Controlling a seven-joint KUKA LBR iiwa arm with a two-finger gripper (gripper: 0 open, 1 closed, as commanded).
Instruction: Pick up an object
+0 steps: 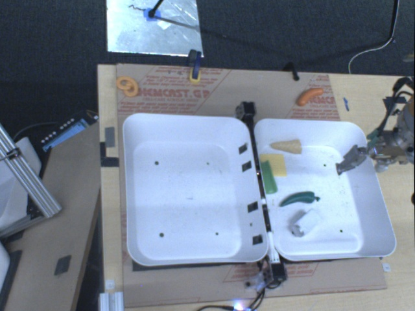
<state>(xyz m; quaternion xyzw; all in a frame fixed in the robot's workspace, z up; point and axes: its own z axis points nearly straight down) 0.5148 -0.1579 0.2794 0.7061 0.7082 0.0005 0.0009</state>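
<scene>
Hovering gripper [350,159] over rt bin [363,238]

You are looking down on a dark blue-grey carpet floor [52,44]. A shiny metal sheet [153,17] lies on it at the top, with a black rod crossing it. A white cable [382,41] curls over the carpet at top right. The counter [389,89] is pale wood, covered by a printed cardboard sheet [175,86]. At left stands a second tan surface [52,251] bearing an aluminium rail [26,180]. Lighting is even, without hard shadows.
</scene>
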